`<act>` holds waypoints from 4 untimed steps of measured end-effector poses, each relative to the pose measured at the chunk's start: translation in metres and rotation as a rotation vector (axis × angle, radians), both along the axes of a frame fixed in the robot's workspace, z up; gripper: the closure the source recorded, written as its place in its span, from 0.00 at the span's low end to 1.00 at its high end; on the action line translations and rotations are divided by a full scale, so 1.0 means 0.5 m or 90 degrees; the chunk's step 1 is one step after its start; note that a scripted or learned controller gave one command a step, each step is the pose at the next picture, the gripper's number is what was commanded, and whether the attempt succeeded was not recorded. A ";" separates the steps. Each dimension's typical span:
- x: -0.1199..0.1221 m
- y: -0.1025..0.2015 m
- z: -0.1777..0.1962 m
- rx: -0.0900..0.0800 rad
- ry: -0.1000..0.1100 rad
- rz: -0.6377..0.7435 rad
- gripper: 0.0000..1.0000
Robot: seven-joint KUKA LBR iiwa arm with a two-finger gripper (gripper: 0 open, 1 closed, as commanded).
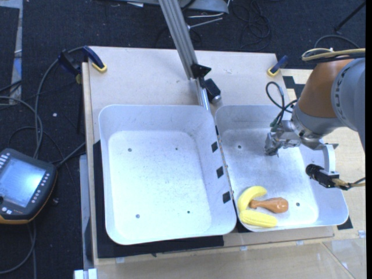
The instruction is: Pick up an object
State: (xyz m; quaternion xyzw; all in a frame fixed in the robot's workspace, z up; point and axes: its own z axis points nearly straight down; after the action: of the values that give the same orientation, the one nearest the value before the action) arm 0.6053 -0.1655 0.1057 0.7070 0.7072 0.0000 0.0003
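Observation:
In the right bin (250,127), near its front edge, lie a yellow banana (250,196), an orange-brown drumstick-shaped toy (273,204) and a second yellow piece (257,218), all close together. My gripper (272,148) hangs over the bin's middle right, up and to the right of these objects and apart from them. Nothing shows between its fingers. The grey arm with its orange band (319,92) comes in from the right.
The left bin (116,121) sits beside the right one, with a slanted metal rail (180,34) rising from the divider at the back. A pendant with a screen (20,185) lies off the bench to the left. Clamps mark the bench's back corners.

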 end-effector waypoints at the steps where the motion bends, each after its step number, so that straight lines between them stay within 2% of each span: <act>1: -0.004 -0.004 0.125 0.000 -0.003 0.000 1.00; 2: 0.015 -0.005 0.243 -0.001 -0.003 0.000 1.00; 3: 0.016 -0.017 0.331 0.000 -0.002 0.000 1.00; 4: -0.007 0.073 0.306 0.001 0.001 0.002 1.00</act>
State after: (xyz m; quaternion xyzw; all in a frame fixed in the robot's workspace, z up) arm 0.6017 -0.1288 0.2585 0.7059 0.7083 0.0000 -0.0006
